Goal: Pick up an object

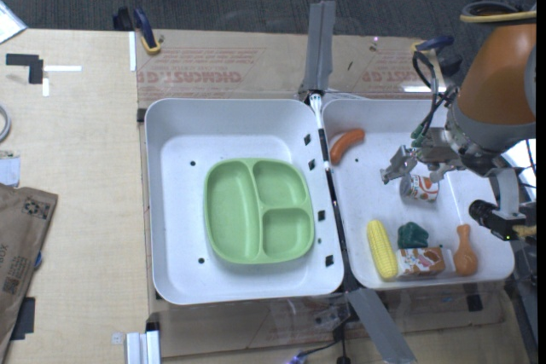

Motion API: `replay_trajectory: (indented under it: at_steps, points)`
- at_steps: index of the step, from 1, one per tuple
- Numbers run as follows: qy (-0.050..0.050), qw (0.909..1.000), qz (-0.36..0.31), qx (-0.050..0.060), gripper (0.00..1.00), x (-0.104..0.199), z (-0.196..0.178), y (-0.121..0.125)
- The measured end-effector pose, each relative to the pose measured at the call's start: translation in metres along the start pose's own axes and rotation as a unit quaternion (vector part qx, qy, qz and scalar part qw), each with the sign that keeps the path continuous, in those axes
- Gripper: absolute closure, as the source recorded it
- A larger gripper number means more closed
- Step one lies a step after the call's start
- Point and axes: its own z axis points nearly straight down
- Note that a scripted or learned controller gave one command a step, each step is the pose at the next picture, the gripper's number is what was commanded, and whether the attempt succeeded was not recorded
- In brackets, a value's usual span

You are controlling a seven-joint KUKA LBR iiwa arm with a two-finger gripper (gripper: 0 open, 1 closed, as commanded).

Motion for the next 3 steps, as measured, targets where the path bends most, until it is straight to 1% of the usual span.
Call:
replay_trajectory:
  at_steps: [1, 2, 3]
  points:
    - [-0.001, 0.9957, 0.092, -0.016, 0.0, -0.044, 0.069, 0.016]
    - [-0.004, 0.9953, 0.094, -0.024, 1.0, -0.048, 0.053, 0.021]
    - [-0.002, 0.9877, 0.153, -0.031, 1.0, -0.047, 0.074, 0.047]
